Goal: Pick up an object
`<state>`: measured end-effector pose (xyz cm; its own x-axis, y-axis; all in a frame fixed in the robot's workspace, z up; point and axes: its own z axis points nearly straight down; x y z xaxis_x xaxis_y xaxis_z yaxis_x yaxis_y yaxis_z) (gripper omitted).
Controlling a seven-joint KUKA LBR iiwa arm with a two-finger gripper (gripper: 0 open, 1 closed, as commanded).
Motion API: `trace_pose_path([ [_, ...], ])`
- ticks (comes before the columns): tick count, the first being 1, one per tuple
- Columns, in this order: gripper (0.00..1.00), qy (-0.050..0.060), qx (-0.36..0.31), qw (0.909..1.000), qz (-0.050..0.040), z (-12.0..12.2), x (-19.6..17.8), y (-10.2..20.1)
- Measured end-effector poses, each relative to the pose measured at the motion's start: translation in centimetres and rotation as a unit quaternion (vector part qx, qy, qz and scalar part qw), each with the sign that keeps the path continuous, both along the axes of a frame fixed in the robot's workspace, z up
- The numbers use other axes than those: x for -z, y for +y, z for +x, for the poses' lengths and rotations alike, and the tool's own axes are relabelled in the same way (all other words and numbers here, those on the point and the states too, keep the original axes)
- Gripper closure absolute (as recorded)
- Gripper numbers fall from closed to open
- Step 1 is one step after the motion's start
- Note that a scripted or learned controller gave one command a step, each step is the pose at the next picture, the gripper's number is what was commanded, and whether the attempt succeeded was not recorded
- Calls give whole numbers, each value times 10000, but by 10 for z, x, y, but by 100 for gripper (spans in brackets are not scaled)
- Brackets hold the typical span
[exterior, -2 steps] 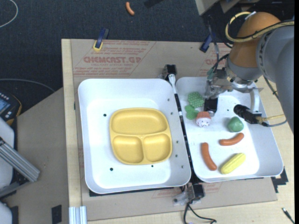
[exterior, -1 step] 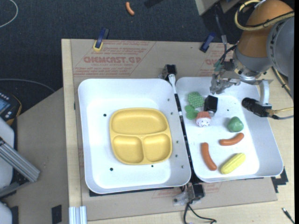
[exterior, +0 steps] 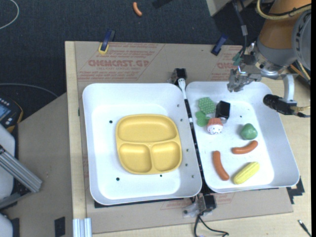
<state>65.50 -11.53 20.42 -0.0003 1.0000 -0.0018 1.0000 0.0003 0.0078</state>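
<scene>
Bench w/ two white bins; fingers above right bin's far edge, open/shut unclear.

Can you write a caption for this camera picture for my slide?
Robot gripper hovers over the right bin of toy food; a yellow divided plate sits in the left bin.

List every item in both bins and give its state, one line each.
yellow divided tray: flat in the left bin, compartments bare.
corn cob: lying in the right bin, near its front edge.
two sausages: lying apart.
green pepper: resting loose.
black block: tilted, beside the green leafy piece.
gripper: above the right bin's back edge, holding nothing visible.
</scene>
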Motion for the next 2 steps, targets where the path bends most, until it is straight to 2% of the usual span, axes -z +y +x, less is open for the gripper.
trace_pose_path([
  [1,100,9,-1,10000,2,1,-23,0],
  [2,100,46,-24,10000,20,0,-14,49],
])
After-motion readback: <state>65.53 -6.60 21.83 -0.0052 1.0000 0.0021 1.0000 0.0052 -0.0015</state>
